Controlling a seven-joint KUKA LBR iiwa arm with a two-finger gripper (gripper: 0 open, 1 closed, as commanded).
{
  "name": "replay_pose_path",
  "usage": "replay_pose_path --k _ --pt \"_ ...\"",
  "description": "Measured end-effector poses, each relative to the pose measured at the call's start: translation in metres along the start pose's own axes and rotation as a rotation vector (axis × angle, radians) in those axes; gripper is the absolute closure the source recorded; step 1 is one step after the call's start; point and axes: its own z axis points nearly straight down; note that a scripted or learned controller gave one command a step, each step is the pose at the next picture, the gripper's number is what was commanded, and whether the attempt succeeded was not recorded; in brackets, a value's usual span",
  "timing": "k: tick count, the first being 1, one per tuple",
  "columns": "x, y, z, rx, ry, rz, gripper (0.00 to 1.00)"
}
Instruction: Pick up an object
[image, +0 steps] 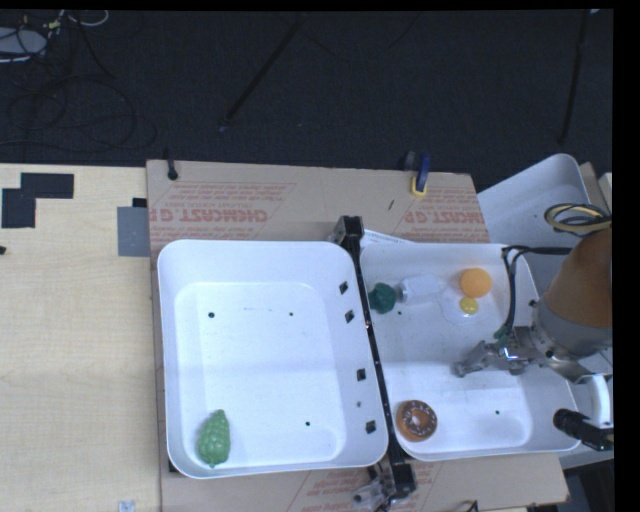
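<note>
Gripper (478, 360) hovers low in the right bin (540, 440); I cannot tell its state. Orange ball (476, 282) lies beyond it, donut (416, 420) nearer. Descending between them risks closing on nothing.

A: What's on the worktop (70, 300)?
B: A cardboard sheet (300, 205) lies flat on the pale wood, printed side up. Two white bins sit on it, touching: the left bin (185, 270) and the right bin (450, 445).
A: Anything else?
B: A yellow-and-blue clamp (420, 175) grips the cardboard's far edge.
</note>
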Motion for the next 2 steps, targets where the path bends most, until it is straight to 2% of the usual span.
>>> replay_pose_path --k 1,2 --pt "0.001 0.082 -0.004 -0.006 -0.001 -0.007 0.00" --pt "0.000 0.113 -0.031 -0.004 -0.001 -0.004 0.00"
